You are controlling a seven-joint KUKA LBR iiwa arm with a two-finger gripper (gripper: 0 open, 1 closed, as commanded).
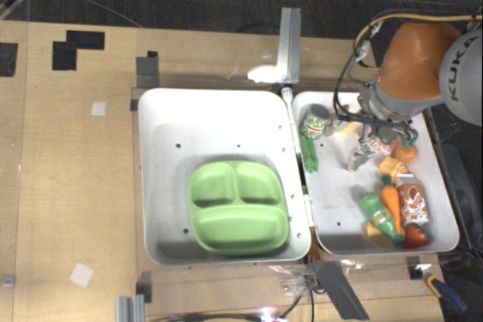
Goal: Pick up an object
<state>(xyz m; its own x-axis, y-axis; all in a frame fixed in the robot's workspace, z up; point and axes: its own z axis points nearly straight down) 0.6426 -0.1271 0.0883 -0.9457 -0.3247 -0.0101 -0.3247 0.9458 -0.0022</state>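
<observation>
My gripper [362, 154] hangs under the orange wrist band over the upper middle of the right bin [332, 219], just above its floor. I see nothing between its fingers. To its left a green bottle [310, 138] with a red and white label leans against the bin's left wall. Right of the gripper lies a small orange toy [400, 156]. Lower right sit a carrot [391, 203], a green bottle-shaped toy [377, 211], a brown and white packet [412, 203] and a red piece [416, 236].
The left bin [162, 124] holds a green divided plate [238, 207] at its lower middle. A metal post [290, 45] stands behind the seam between the bins. Cables loop from the arm above the right bin.
</observation>
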